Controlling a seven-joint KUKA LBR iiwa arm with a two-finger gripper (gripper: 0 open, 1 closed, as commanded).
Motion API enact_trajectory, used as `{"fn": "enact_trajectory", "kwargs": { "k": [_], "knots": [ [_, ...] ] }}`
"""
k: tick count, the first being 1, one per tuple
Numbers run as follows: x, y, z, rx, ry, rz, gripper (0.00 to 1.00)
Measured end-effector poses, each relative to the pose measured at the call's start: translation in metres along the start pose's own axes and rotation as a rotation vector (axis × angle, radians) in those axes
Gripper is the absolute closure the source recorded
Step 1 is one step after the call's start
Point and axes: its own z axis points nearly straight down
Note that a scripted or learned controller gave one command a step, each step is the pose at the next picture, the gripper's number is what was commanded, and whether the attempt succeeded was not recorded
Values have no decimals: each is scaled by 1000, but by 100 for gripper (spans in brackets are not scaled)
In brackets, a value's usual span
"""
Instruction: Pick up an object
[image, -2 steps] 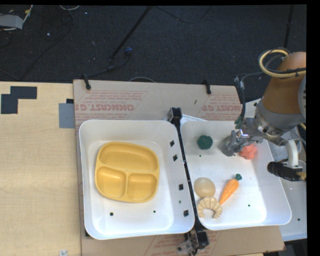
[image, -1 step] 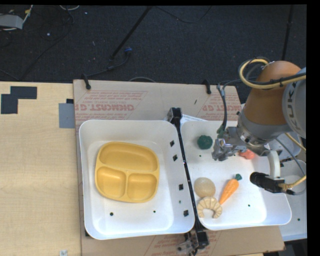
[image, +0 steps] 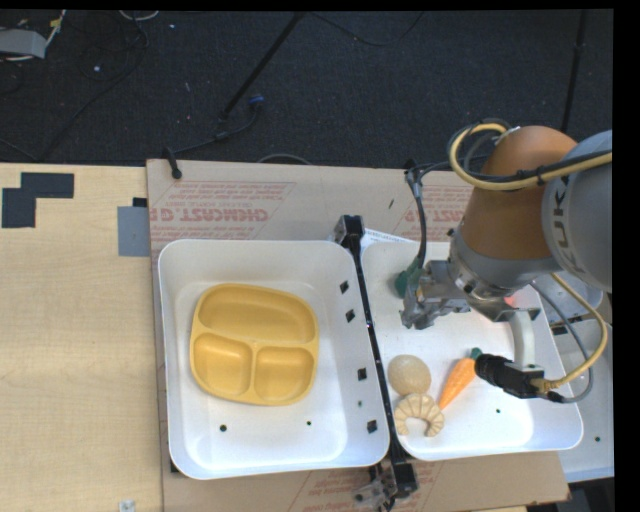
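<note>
1. The gripper (image: 415, 312) sits low over the upper left part of the right bin (image: 500, 425), close to the divider between the two bins. The arm's grey and orange body comes in from the upper right of the frame.
2. I cannot tell whether the gripper is released or clenched, because the wrist covers most of it from this angle. Nothing can be seen held in it.
3. The likely things to pick lie in the lower left of the right bin:
   - a pale egg-shaped piece (image: 408, 374)
   - a toy croissant (image: 420, 414) just below it, touching or nearly so
   - a toy carrot (image: 457, 382) slanting just to their right
4. All three rest on the bin floor, below the gripper in the frame and apart from it.
5. The left bin (image: 200, 445) holds a yellow divided plate (image: 255, 342), lying flat near its middle. The pale worktop (image: 70, 350) runs off to the left.
6. My judgement is that the task is at an early stage and no object has been lifted. What remains is to bring the gripper over one piece, close on it and raise it clear.
</note>
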Motion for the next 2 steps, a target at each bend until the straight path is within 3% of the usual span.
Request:
{"fn": "enact_trajectory", "kwargs": {
  "k": [2],
  "knots": [
    [106,-20,12,1,0,-1,100]
  ]
}}
